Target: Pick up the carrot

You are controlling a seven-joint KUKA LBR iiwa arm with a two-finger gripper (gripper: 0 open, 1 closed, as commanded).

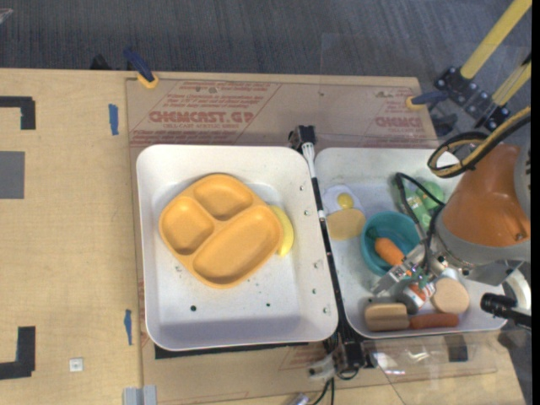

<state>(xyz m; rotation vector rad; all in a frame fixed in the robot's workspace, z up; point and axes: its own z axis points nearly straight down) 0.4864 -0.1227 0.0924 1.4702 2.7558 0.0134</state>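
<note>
Carrot (389,250) lay inside teal bowl (377,233), right bin (363,169); gripper (406,278) hung just beside at 5 o'clock, open/shut state unclear. Prob. light, stiff, slick plastic; grip across mid-body

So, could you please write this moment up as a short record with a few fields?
left bin: holds an orange divided plate, with something yellow at its right edge
right bin: holds a teal bowl and several toy foods
carrot: lies in the teal bowl
gripper: low over the right bin, just right of the bowl, beside the carrot
near edge items: tan block, red sausage, round tan piece
other items: fried egg, flat tan disc, green item
carrot grasped: cannot tell
</note>
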